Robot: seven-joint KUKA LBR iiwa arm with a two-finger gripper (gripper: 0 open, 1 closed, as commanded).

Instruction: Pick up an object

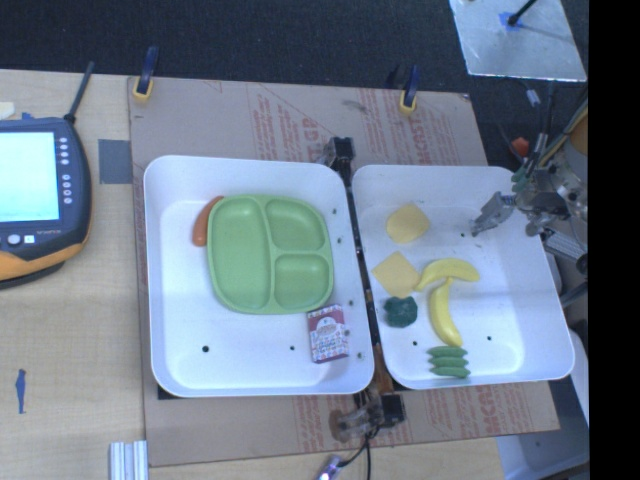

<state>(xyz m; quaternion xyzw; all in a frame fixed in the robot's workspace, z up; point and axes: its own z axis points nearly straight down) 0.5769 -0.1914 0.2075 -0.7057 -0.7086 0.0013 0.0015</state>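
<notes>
The right bin (520,358) holds two yellow blocks (408,223) (396,271), a yellow banana (445,290), a dark green lump (401,311) and a green pea pod (448,360). My gripper (508,226) hangs over the bin's upper right part, open, with nothing between its fingers. It is to the right of the upper yellow block and above the banana, apart from both. The left bin (180,358) carries a green divided plate (270,253), an orange-red piece (203,220) partly tucked under the plate's left edge, and a small red and white packet (327,334).
A tablet-like pendant (35,193) lies on the bench at the left. Clamps (145,78) (409,88) hold the cardboard at the back. A grey sheet (515,23) lies at the top right. The arm's body fills the right edge beside the right bin.
</notes>
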